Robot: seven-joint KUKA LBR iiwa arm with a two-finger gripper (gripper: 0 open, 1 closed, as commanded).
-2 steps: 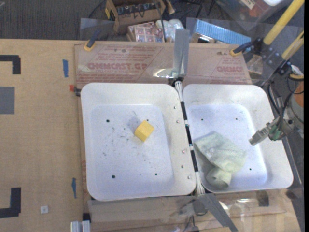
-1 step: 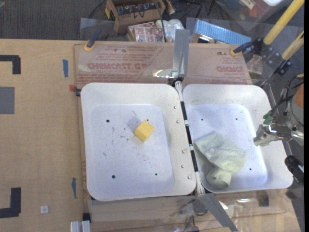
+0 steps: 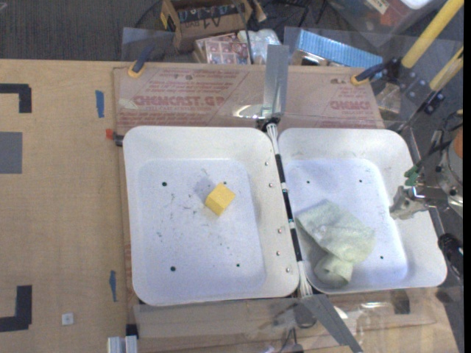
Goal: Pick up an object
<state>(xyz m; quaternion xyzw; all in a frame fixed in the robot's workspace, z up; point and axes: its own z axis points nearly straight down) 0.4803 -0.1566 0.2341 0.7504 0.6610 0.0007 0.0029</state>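
Yellow block (image 3: 219, 198) sat in your left bin (image 3: 147, 153), well left of the gripper (image 3: 409, 197) at the right bin's (image 3: 397, 153) edge; whether it was open, you couldn't tell.

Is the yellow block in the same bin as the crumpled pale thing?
No, the yellow block sits in the left bin, the crumpled pale thing in the right bin.

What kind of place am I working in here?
Likely a robotics lab or workshop bench: two white bins, left and right, clamped side by side on a cardboard sheet, with blue tape marks and cluttered boxes behind.
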